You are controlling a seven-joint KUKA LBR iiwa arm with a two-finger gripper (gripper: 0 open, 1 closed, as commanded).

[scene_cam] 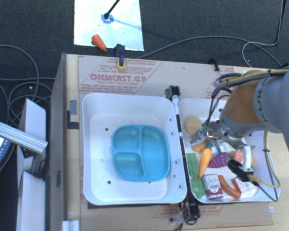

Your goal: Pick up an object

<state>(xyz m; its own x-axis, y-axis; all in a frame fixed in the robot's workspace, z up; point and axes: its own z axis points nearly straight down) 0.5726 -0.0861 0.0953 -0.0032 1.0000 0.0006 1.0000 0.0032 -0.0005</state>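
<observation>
Hovering over the right bin [269, 200], claw [211, 137] just above the toy carrot [205, 161], grip state unclear

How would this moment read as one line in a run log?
arm: over right bin | pincer: low above carrot | divided blue plate: in left bin | held: nothing seen

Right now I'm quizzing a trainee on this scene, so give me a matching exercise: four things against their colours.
Things:
1. tray
2. carrot
3. grapes
4. sausage

Colours:
A. purple
B. red
C. blue
D. orange

Pairs: 1-C, 2-D, 3-A, 4-B
</observation>
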